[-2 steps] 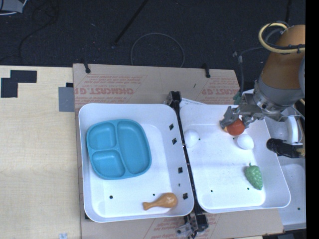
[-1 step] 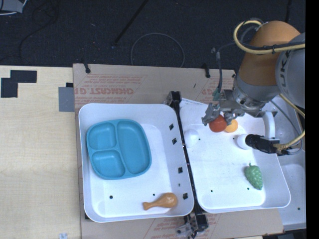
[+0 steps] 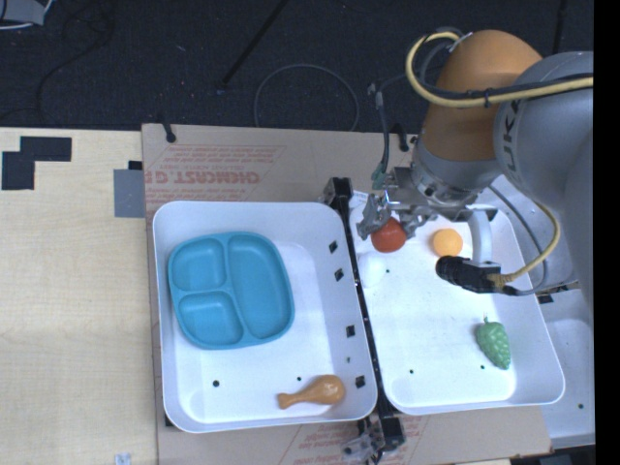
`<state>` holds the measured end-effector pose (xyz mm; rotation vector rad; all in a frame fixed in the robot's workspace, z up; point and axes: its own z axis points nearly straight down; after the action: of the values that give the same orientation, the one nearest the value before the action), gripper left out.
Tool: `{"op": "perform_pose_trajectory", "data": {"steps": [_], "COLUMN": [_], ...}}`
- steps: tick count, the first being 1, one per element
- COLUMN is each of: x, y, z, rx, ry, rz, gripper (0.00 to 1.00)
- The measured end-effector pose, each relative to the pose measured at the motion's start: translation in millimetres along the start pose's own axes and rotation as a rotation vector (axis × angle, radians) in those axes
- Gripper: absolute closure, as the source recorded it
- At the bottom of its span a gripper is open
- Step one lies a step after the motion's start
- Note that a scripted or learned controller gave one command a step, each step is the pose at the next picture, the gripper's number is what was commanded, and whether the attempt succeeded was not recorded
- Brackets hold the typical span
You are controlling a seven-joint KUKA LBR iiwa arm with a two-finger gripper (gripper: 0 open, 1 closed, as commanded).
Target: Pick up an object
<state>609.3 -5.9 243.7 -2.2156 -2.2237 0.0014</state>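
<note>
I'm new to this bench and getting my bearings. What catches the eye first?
The grey arm's orange band looms at upper right, its claw low over a red ball in the right bin. A blue divided plate dominates the left bin.

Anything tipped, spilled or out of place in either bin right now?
Nothing stands out. The blue divided plate and toy drumstick lie flat in the left bin; the red ball, orange ball and green toy sit in the right bin.
</note>
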Motion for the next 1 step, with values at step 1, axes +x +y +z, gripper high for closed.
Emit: {"op": "perform_pose_trajectory", "data": {"steps": [1], "x": [44.4], "y": [5.5], "z": [-1.6], "rx": [0.0], "ry": [0.0], "rz": [-0.001], "gripper": [1.0]}}
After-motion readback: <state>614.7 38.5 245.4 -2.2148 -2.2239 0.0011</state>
